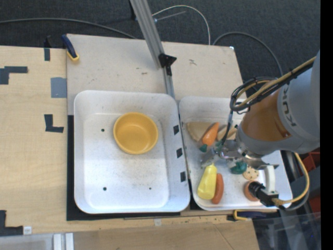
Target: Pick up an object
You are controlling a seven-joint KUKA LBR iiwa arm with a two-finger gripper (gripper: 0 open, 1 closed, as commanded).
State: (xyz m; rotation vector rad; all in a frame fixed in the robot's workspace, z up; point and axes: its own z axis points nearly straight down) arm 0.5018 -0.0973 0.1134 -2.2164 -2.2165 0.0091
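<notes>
My gripper [220,151] reaches down into the right bin [188,139], among the objects there, with the orange-banded wrist above it. An orange carrot [210,133] lies just up-left of it, resting on a beige wedge [194,130]. Below it a yellow pepper-like piece [207,182] lies beside a red sausage [218,188]. A small teal item [239,166] sits right of the gripper, partly under the arm. Nothing is visibly lifted off the bin floor.
The left bin [88,155] holds a yellow bowl [136,133]. A brown ring-shaped item [252,191] and a pale cookie [251,174] lie at the right bin's lower right. A grey pole [148,27] slants down between the bins. Cables loop behind the arm.
</notes>
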